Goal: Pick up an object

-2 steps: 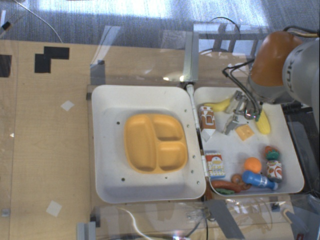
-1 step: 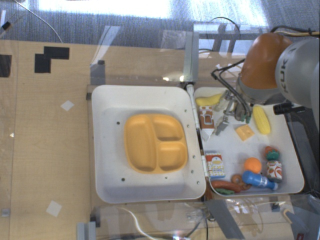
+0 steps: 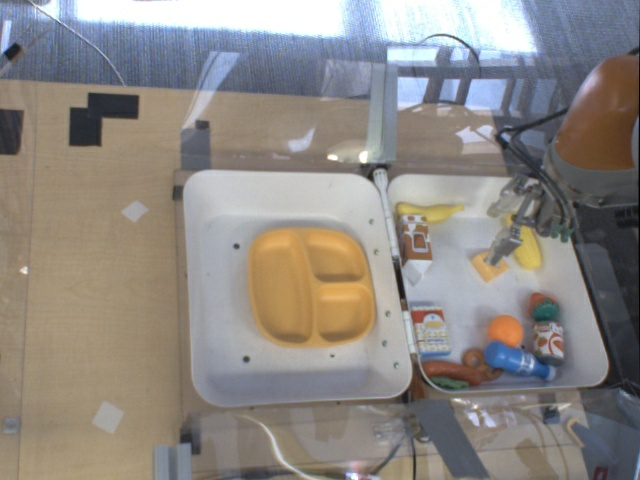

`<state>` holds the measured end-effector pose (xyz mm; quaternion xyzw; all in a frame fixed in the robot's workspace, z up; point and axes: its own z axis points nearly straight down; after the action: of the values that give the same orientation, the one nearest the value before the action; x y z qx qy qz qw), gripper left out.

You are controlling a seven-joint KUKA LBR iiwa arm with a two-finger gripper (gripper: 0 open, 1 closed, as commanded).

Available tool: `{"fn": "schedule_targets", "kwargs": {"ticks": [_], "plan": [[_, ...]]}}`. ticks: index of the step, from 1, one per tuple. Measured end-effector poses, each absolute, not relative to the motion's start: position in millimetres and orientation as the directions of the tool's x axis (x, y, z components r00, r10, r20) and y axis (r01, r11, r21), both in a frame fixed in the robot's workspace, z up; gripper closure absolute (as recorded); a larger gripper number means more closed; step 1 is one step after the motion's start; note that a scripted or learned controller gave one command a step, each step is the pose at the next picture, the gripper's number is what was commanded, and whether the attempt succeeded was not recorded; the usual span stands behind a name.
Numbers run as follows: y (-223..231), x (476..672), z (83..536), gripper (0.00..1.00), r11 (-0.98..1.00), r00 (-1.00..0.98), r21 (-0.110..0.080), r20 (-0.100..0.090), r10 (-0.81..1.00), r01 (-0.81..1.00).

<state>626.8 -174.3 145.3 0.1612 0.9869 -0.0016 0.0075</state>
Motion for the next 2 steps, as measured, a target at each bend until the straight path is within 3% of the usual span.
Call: {"fn": "schedule_targets", "kwargs": {"ticks": [1, 2], "plan": [[-175.1, 597.2, 156.0, 0.00, 0.717, -0.717, 0.005, -0.007, 0.698, 0.697], [-115.9, 613.9, 111.1, 0.00, 0.585, -0.584, 0.006, -0.008, 0.811, 0.811]]}}
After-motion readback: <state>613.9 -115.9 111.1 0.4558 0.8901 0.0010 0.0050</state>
